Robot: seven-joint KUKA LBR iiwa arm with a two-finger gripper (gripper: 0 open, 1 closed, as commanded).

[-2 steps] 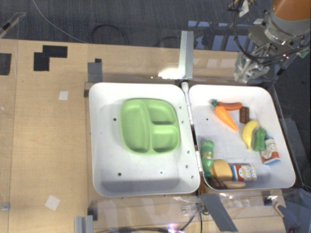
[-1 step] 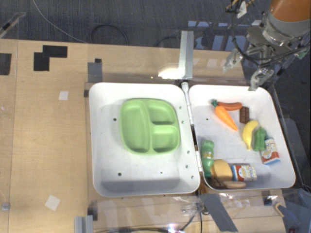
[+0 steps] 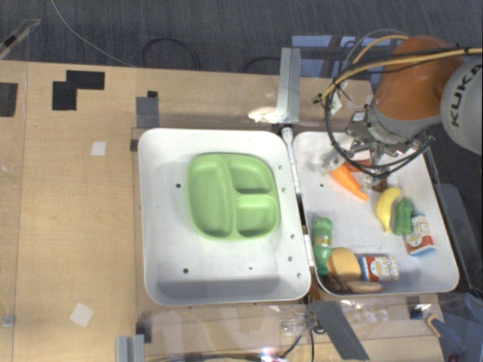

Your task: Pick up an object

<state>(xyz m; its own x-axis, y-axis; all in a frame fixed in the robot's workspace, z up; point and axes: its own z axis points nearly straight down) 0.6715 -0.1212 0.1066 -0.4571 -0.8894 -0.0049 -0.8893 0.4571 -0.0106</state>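
Over the right bin (image 3: 445,274) our hand (image 3: 375,164) hovers by the carrot (image 3: 349,181); grip state unclear, so next we descend.

Even, fairly bright overhead light, soft shadows inside the two shallow white plastic bins (image 3: 219,289), mild glare on the clear plastic fittings at the bottom edge (image 3: 294,326), slightly soft, grainy focus throughout
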